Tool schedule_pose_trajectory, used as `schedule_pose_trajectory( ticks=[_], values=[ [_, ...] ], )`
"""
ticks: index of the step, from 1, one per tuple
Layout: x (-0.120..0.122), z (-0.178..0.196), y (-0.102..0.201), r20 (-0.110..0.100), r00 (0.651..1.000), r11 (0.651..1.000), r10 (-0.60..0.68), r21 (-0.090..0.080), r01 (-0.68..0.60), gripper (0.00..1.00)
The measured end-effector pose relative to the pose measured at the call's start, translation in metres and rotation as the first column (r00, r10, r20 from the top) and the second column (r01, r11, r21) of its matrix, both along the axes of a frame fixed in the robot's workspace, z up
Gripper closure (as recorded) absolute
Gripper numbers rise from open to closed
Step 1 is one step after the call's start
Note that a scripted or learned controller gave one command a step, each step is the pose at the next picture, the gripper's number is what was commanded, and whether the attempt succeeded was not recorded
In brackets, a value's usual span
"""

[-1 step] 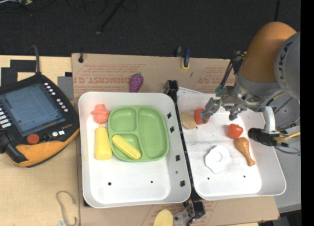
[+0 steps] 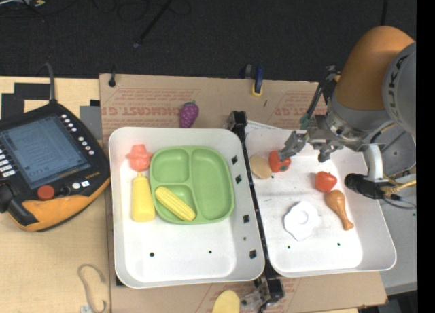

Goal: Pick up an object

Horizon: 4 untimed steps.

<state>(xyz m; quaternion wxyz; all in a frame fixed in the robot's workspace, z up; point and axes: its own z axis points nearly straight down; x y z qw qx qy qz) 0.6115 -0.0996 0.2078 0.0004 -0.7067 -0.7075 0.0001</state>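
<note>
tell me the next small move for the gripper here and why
Probably a short, straight lift. The gripper sits low in the right bin, with one finger reaching the small red toy beside the tan round piece. Whether the fingers have closed on it is unclear, so lifting would test the grasp.

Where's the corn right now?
The corn lies in the left bin, on the green plate's lower-left compartment, beside the yellow bottle.
</note>
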Motion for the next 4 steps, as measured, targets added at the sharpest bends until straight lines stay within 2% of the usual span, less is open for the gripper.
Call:
schedule_pose_trajectory(
  ticks=[1, 2, 3, 4],
  values=[
    [-0.009, -0.049, -0.003, -0.007, 1.000, 1.000, 0.000, 0.001, 0.000, 0.00],
    [-0.003, -0.111, 0.002, -0.006, 1.000, 1.000, 0.001, 0.001, -0.001, 0.00],
    [-0.004, -0.121, 0.002, -0.003, 1.000, 1.000, -0.003, 0.001, 0.003, 0.00],
    [-0.004, -0.111, 0.000, -0.004, 1.000, 1.000, -0.009, 0.001, 0.009, 1.00]
  ],
)
